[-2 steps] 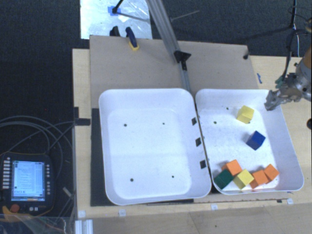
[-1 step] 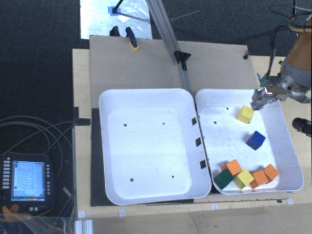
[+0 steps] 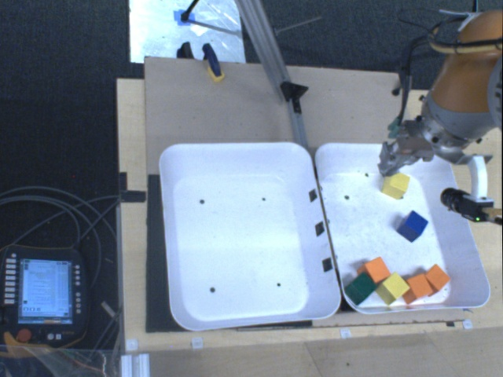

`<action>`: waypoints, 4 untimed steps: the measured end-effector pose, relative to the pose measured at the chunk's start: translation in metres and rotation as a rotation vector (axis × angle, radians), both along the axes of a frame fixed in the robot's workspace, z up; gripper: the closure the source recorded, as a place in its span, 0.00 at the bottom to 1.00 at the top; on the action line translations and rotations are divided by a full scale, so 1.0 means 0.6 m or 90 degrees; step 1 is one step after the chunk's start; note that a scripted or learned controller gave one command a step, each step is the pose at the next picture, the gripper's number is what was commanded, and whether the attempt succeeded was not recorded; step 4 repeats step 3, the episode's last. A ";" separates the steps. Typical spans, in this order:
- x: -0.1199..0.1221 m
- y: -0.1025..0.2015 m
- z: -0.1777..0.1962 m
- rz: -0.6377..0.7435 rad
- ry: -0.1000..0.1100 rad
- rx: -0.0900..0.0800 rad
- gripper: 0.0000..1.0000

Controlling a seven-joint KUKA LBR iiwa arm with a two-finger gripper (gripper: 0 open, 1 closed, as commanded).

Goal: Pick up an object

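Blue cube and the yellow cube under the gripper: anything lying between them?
No. The camera view shows bare white bin floor between the blue cube and yellow cube.

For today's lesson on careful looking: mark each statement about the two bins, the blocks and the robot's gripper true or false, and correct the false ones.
1. All the blocks lie in the right bin. True.
2. The blue block sits in the cluster at the bin's near edge. False: it lies alone, between the upper yellow block and the cluster.
3. The gripper is above the right bin, close beside the upper yellow block. True.
4. There are two green blocks. False: only one green block shows, at the cluster's left end.
5. The cluster includes orange blocks and a second yellow block. True.
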State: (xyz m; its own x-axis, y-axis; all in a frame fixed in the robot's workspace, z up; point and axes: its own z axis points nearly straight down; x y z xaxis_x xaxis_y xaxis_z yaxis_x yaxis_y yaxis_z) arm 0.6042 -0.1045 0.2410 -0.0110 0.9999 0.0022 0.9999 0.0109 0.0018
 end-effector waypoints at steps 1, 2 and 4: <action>-0.012 0.090 0.020 0.000 0.000 0.000 1.00; -0.026 0.170 0.033 0.000 0.000 0.000 1.00; -0.030 0.271 0.035 0.001 0.000 0.000 1.00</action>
